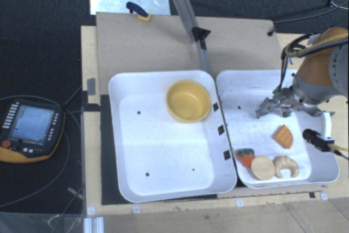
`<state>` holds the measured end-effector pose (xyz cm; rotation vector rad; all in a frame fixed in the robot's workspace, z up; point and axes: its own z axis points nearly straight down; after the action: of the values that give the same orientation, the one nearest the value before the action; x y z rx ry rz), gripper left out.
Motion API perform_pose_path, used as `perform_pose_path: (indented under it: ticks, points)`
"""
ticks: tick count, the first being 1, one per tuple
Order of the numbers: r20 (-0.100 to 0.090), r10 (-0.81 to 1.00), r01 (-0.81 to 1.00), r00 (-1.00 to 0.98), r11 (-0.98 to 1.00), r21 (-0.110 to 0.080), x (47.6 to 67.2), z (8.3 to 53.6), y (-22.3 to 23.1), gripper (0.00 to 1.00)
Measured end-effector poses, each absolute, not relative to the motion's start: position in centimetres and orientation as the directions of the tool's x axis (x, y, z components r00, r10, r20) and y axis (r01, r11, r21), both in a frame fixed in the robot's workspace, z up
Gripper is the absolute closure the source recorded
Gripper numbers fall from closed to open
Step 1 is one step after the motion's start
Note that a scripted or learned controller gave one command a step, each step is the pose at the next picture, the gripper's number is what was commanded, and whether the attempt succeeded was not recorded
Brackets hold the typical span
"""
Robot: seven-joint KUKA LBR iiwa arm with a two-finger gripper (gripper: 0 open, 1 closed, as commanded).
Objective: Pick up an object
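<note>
Croissant (286, 166) crosswise, ends downward

Smooth, glossy plastic is seen in the round yellow bowl (188, 101); the two shallow white bins (163, 172) appear matt plastic.

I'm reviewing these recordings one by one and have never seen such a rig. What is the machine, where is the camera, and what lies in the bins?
One camera looks down at a slant on a bench with two white bins. The machine is a grey robot arm with an orange band, reaching in from the right. Its gripper hangs over the right bin, with nothing visibly between its fingers. That bin holds a cracker, a croissant, a round biscuit and a small red and green piece. The left bin holds a yellow bowl. A control pad lies on the floor to the left.
</note>
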<state>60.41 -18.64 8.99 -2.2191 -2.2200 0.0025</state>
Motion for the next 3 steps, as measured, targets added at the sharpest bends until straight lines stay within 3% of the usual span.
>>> perform_pose_path:
  ticks: [1, 3]
  points:
    - [-0.001, 1.000, 1.000, 0.000, 0.000, 0.002, 60.6, 10.3, -18.7, 1.00]
    - [-0.001, 1.000, 1.000, -0.001, 0.001, 0.005, 61.5, 21.3, -19.1, 1.00]
